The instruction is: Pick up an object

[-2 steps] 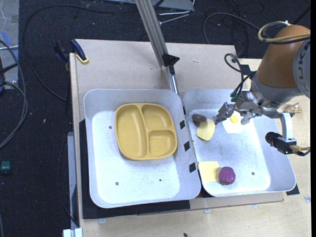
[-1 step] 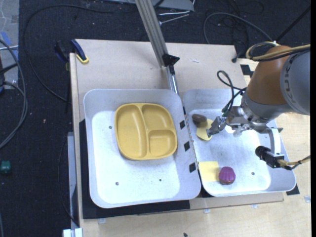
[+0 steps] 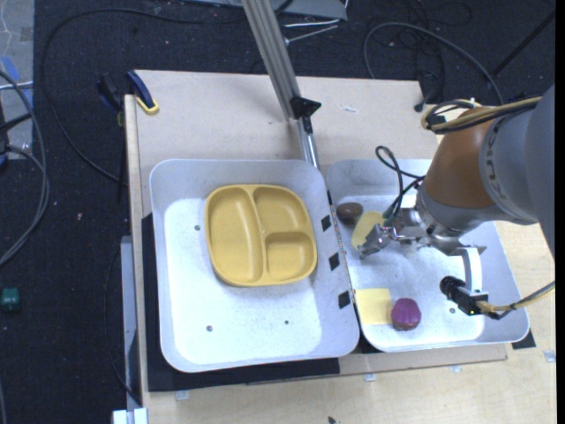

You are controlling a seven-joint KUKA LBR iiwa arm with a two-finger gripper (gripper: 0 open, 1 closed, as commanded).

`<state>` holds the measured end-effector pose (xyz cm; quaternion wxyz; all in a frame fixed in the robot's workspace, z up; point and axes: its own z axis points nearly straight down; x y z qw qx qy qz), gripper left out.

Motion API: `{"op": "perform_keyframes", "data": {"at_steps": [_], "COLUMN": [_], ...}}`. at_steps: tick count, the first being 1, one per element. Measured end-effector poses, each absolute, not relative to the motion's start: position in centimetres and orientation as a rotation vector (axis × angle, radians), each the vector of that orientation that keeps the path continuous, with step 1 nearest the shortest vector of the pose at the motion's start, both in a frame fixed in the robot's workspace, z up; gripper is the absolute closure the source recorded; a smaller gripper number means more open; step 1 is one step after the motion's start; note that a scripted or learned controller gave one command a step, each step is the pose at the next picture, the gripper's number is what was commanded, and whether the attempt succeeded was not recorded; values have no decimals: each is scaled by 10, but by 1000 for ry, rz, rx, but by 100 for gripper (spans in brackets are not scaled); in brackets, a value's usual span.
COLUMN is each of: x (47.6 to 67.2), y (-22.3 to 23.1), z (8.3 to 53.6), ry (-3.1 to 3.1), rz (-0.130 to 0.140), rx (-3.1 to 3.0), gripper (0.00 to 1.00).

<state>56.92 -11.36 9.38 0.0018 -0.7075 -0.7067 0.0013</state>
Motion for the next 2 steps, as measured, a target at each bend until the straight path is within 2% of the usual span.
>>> {"op": "perform_keyframes", "data": {"at_steps": [1,2], "x": [570,570], "y": [-114,-113], "z": [107,170], "ry": [-2219,-2227], "rz": [0,-4], "rx": [-2224,-2222], "gripper": [100,100]}}
